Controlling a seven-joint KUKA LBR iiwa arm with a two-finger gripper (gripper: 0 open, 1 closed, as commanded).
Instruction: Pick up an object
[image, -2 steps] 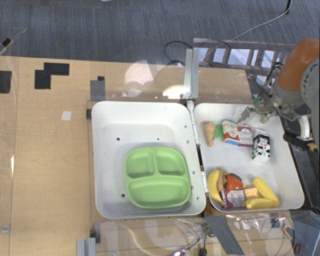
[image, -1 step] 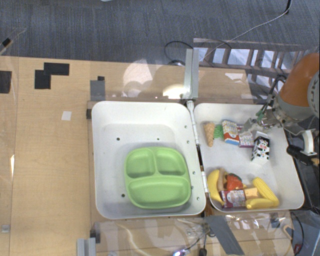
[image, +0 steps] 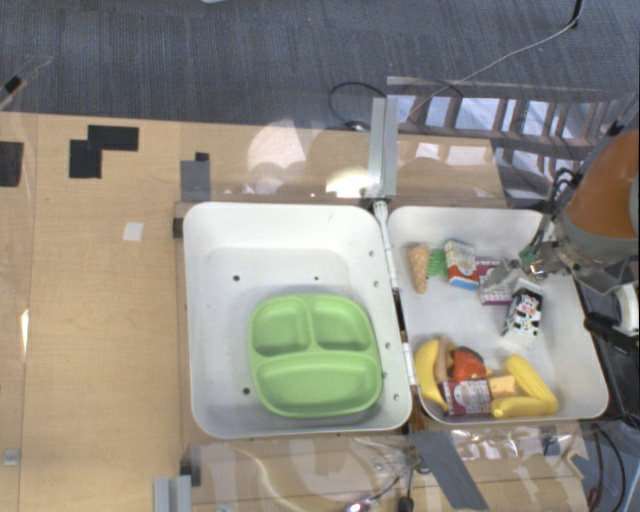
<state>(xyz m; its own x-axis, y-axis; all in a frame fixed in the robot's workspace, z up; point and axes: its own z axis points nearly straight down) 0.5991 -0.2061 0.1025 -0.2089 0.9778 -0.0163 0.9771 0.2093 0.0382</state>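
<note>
The right bin (image: 590, 345) holds several toy food items. A tan cone (image: 417, 267) lies at its far left, with a small colourful carton (image: 460, 262) and a pink packet (image: 494, 283) beside it. A black-and-white cow-print carton (image: 523, 313) lies near the middle right. Along the front lie a banana (image: 428, 370), a red item (image: 468, 362), a dark can (image: 465, 397) and a yellow corn cob (image: 531, 380). My gripper (image: 530, 262) hangs low over the bin's far right part, just above the cow-print carton and right of the pink packet. Nothing is visibly held.
The left bin (image: 215, 300) holds a green divided plate (image: 315, 353). A metal post (image: 383, 140) and a frame of rails (image: 500, 110) stand behind the bins. The arm's orange band (image: 608, 190) hangs over the right bin's far right corner.
</note>
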